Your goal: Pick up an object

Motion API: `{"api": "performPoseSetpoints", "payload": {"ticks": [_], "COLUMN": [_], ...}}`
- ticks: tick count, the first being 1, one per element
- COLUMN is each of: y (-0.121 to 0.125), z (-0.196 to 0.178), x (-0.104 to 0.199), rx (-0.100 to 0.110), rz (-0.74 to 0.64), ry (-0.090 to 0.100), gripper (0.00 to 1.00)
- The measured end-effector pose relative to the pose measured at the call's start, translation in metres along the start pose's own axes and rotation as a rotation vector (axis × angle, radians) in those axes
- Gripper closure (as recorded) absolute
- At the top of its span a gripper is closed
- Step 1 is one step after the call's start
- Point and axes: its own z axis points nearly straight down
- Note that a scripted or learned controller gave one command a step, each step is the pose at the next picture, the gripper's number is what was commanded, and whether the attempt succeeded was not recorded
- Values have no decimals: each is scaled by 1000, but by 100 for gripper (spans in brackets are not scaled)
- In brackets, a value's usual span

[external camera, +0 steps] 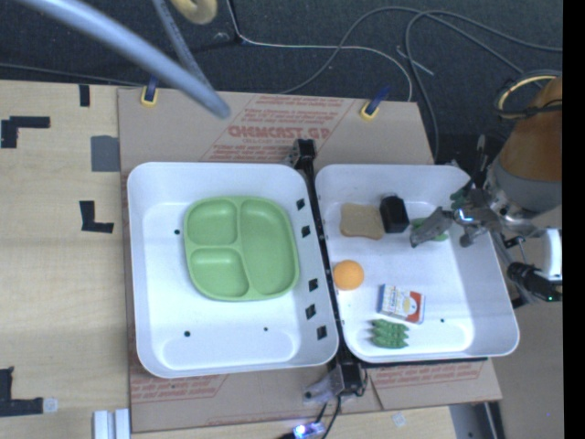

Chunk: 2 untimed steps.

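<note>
**Inspector:** Over the right bin's (475, 332) far right edge, the gripper (445, 227) hangs with its fingers (426, 233) pointing inward. How far apart they stand cannot be told from this angle, and nothing shows between them.

**Assistant:** Nearest candidate?

**Inspector:** A black block (394, 213), just beside the fingers toward the bin's far edge. It looks rigid and light; take it across its narrow sides. It touches a tan sponge-like slab (363, 221), likely soft and compressible, which should yield under a pinch.

**Assistant:** And further out?

**Inspector:** An orange ball (348, 274) against the bin's left wall: round and smooth, liable to roll or slip, so grasp it across the middle. A small printed carton (402, 303) near the centre looks light and crushable. A green pod cluster (388, 335) by the near edge lies low and flat, awkward to get under.

**Assistant:** Count?

**Inspector:** Five loose objects, one of each, all in the right bin. Two bins. One green divided plate (242, 248) in the left bin (151, 273), three compartments.
</note>
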Motion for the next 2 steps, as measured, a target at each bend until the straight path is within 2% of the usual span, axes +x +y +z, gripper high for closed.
{"api": "performPoseSetpoints", "payload": {"ticks": [1, 2], "y": [4, 4], "z": [63, 100], "x": [-1, 0], "rx": [1, -5], "rz": [-1, -2], "ry": [0, -2], "gripper": [0, 0]}}
